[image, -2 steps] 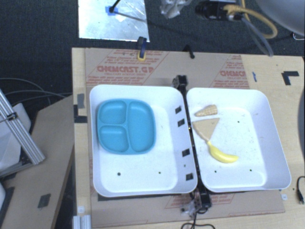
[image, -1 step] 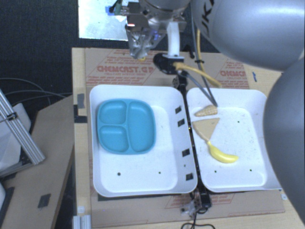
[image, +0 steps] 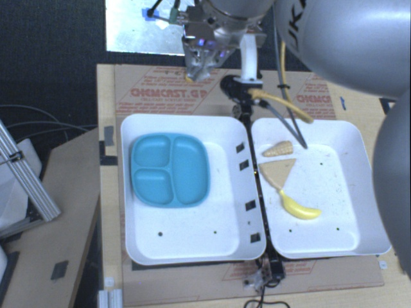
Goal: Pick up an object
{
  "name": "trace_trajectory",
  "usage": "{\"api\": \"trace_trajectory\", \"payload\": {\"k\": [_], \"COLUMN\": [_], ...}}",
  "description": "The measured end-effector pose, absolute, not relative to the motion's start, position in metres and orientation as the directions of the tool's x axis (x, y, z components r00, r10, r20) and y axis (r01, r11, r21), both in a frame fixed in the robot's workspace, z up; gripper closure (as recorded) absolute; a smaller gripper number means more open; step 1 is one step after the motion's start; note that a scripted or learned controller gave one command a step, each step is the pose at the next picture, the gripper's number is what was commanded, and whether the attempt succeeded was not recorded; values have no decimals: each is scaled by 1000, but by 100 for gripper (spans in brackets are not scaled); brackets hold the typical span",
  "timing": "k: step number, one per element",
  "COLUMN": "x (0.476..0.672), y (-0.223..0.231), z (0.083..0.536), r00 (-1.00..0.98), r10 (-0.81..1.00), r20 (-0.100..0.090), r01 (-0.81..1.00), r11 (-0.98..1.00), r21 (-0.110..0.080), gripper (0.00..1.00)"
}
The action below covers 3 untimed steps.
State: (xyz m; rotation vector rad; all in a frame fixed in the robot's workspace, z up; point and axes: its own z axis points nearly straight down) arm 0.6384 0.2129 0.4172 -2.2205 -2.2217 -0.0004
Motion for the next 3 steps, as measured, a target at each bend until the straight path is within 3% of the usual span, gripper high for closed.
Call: {"api": "trace_trajectory", "payload": {"k": [1, 2, 3], "x": [623, 670, 610], "y": [236, 201, 236], "z": [544, 535, 536], "r00": [-8, 2, -7], "r10": [1000, 1000, 1000], "r20": [7, 1, 2], "r01": [1000, 1000, 1000], "r11": [8, -2, 7], "r21": [15, 5, -1], "gripper": [100, 100, 100]}}
